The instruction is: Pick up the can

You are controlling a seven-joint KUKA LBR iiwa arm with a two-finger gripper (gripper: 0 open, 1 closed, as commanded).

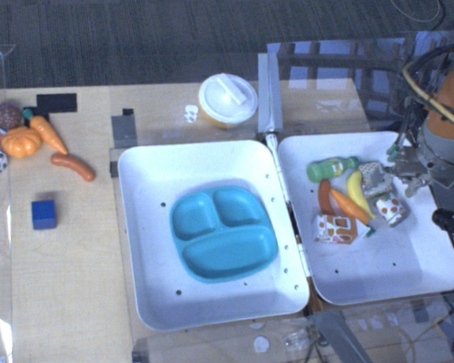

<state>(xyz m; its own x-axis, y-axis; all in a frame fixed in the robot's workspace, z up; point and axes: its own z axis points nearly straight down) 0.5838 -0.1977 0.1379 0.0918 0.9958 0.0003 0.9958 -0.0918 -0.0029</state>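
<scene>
The can, small with a red and white label, lies on its side in the right bin, just right of the banana. My gripper hangs over the bin's upper right part, a little above and to the right of the can. From this view nothing shows between it and the can, and the two look apart. The arm's grey wrist and orange band come in from the right edge.
Clustered left of the can are a banana, a carrot, a green bottle, a small carton and a silvery item. The left bin holds a blue divided tray. Toy food and a blue cube lie on the bench at far left.
</scene>
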